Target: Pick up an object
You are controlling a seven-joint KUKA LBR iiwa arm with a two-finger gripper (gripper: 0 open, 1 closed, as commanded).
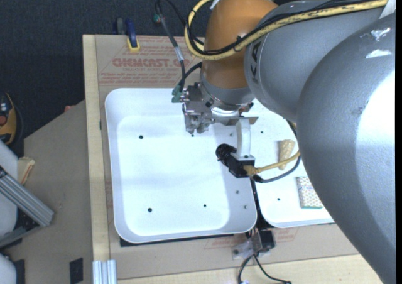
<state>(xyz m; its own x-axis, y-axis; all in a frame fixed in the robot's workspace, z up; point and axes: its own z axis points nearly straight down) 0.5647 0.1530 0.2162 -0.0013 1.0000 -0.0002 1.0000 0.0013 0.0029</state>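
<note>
My gripper (pixel 196 124) hangs over the upper middle of the left white bin (pixel 116 151), pointing down near its floor. I see nothing held in it. The grey arm with its orange band (pixel 232 31) covers much of the right bin (pixel 282 207). In that right bin lie a pale beige object (pixel 287 149) and a flat, green-patterned rectangular piece (pixel 308 192), both well to the right of the gripper and partly hidden by the arm.
A black connector with a cable (pixel 233 162) hangs from the wrist over the ridge between the bins. The bins rest on a cardboard sheet (pixel 144 61). A blue-and-yellow clamp (pixel 131 33) sits at the sheet's far edge.
</note>
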